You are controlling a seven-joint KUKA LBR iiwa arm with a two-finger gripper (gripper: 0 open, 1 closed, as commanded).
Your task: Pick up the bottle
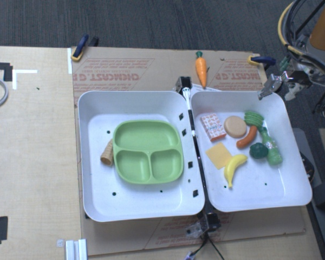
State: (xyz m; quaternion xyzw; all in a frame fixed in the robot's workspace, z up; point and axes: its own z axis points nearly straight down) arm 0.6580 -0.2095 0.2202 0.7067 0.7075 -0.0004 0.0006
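Even, bright overhead light fills the scene. The two shallow white plastic bins (141,210) look slightly washed out, with soft shadows toward six o'clock. Detail softens toward three o'clock; focus is otherwise moderate.

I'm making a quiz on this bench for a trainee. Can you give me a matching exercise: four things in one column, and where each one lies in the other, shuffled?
Things:
1. carrot
2. green plate
3. banana
4. gripper

Places:
A. in the left bin, beside a cone
B. above the far right corner of the right bin
C. on the cardboard behind the bins
D. in the right bin, next to a cheese slice

Pairs: 1-C, 2-A, 3-D, 4-B
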